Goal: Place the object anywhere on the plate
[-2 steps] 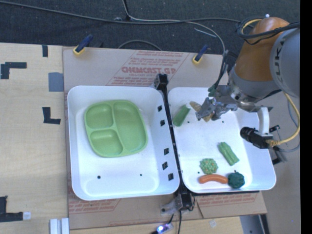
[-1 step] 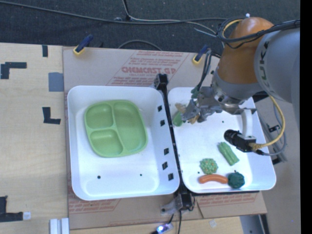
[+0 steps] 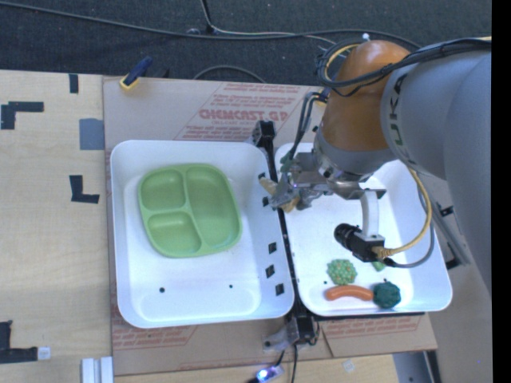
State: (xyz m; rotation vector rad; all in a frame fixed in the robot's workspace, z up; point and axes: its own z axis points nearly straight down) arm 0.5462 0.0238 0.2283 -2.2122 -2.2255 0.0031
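The gripper (image 3: 289, 191) hangs low over the seam where the two white bins meet, right at the inner edge of the right bin (image 3: 415, 214). From up here the wrist's metal block covers its tips, so I cannot tell how it stands or whether anything is in it. The grey arm (image 3: 447, 102) with its orange band (image 3: 363, 94) comes in from the right and looms over much of that bin.

The food pieces lie near the right bin's front edge — a light green bumpy lump (image 3: 342, 272), an orange sausage-shaped piece (image 3: 349, 294) just in front of it, and a dark green lump (image 3: 387, 294) touching the orange one's right end. The green plate (image 3: 190, 209), split into three compartments, sits in the left bin (image 3: 192, 294), well apart from them.
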